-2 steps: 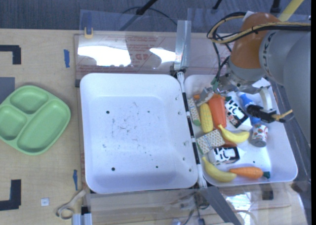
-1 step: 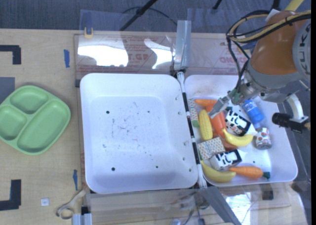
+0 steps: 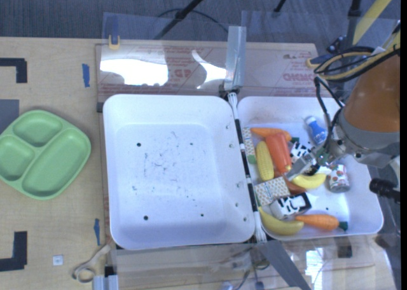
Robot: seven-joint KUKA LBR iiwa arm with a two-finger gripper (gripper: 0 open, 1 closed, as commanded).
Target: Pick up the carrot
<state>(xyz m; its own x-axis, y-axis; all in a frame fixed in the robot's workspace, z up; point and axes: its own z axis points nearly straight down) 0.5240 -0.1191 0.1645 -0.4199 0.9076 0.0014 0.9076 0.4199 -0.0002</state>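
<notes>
Gripper (image 3: 304,166): low in the right bin (image 3: 365,219), amid crowded toy food; whether clenched or released cannot be told. Carrot (image 3: 278,149): just left of it, apparently untouched, lying beside the corn (image 3: 264,160).

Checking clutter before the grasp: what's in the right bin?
The right bin holds carrots, corn, bananas, a waffle, a can and a blue bottle. The gripper covers what lies beneath it.
</notes>
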